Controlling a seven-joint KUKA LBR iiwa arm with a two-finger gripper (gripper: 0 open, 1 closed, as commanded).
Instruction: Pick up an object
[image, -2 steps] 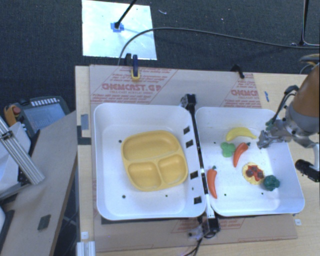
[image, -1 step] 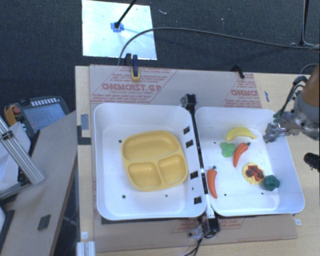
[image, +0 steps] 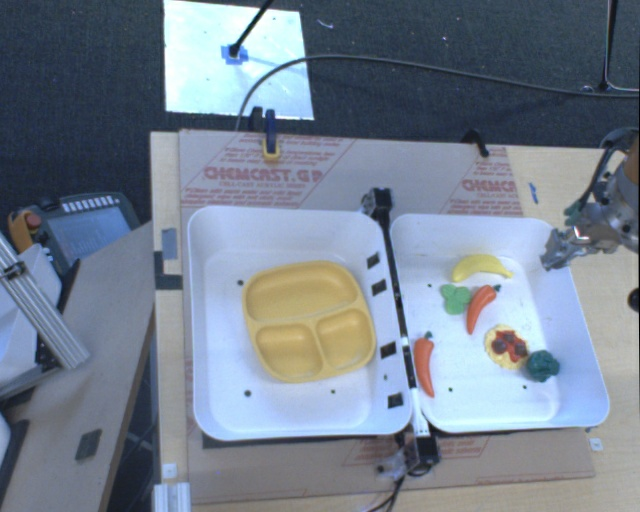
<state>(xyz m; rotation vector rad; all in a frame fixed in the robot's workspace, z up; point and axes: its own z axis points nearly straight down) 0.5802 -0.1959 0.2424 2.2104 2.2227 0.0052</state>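
Bins sit side by side on the bench, and a left-to-right sweep starts at the left bin (image: 215, 300), which holds a yellow divided tray (image: 305, 320) with three compartments, lying flat near the bin's middle. Nothing else small enough to grasp shows in that bin.

Right of the dividing rims, the right bin (image: 570, 330) carries every candidate for the pick. Nearest the divider lies a carrot (image: 424, 364), its long axis running roughly near to far. Further right, a green leafy piece (image: 456, 297) sits just beside a red-orange pepper (image: 480, 306), whose long axis slants from far right to near left. Far of these lies a banana (image: 481, 266), its length running left to right. Toward the near right, a round pizza-like piece (image: 506, 345) rests just beside a dark green broccoli (image: 542, 365).

At the far right edge, the gripper (image: 560, 248) hangs over the bin's far-right rim; whether its fingers are open or closed cannot be told at this size. No object sits between them.

The relation that matters: every item lies left and nearward of the gripper. The banana is judged the closest, almost directly left, so a short leftward shift and a descent across its short width would likely suit.
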